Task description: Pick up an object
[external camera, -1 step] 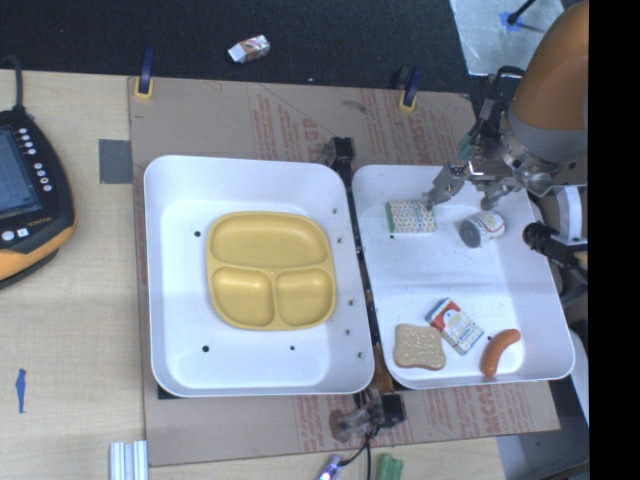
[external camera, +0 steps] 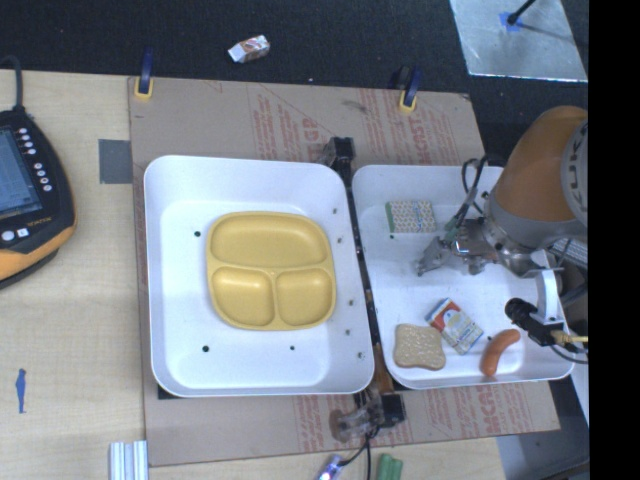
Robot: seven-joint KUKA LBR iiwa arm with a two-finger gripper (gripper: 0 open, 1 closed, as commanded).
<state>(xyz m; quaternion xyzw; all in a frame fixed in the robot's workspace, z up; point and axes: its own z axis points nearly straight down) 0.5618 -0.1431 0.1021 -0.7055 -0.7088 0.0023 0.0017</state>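
Bench (external camera: 70, 368): we see a wooden top carrying a brown cardboard sheet (external camera: 290, 118), held at its far edge by two clips (external camera: 144, 78).
Left bin (external camera: 170, 268): white and shallow; we see a yellow three-compartment plate (external camera: 270, 268) lying flat near its middle.
Right bin (external camera: 400, 258): white and shallow, just beside the left bin; it holds all the loose objects.
Patterned packet (external camera: 411, 216): small, greenish, lying flat in the far part of the right bin.
Toast slice (external camera: 419, 347): toy bread, flat, at the near edge of the right bin.
Small carton (external camera: 456, 326): red, white and blue, lying just right of the toast slice, near it but apart.
Sausage (external camera: 499, 352): orange-red, tilted, at the near right corner of the right bin, right of the small carton.
Arm (external camera: 540, 178): grey with an orange band, reaching in from the right over the right bin.
Jaws (external camera: 436, 257): low over the bin floor, between the patterned packet and the small carton; we see nothing between them, and we cannot tell how far apart they stand.
Pendant (external camera: 25, 203): black and orange, on the bench at far left.
Wrapper (external camera: 249, 49): small, on the dark floor beyond the bench.
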